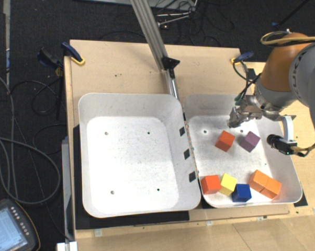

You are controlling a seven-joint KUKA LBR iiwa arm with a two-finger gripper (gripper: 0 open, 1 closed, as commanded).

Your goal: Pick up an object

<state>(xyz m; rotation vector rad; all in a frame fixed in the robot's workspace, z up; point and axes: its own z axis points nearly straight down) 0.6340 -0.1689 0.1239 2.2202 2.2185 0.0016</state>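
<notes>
— What's laid out, biggest first?

— The pale wooden worktop (126, 67) bears two shallow white plastic bins. The left bin (89, 140) is bare; the right bin (210, 116) holds six blocks. A large orange block (265, 183) lies by its front right corner, with a small orange-red cube (211, 183), a yellow cube (228, 183) and a blue cube (242, 192) along the front wall. Mid-bin lie an orange cube (225, 140) and a purple cube (249, 140), near each other.

— And your fingers (237, 120)?

— Hovering near the back of the right bin, just behind those two. Spread or pressed together, I cannot tell.

— How to do it well?

— I'd pick the orange cube, centre over it, square to its faces, and descend clear of the purple one.
</notes>
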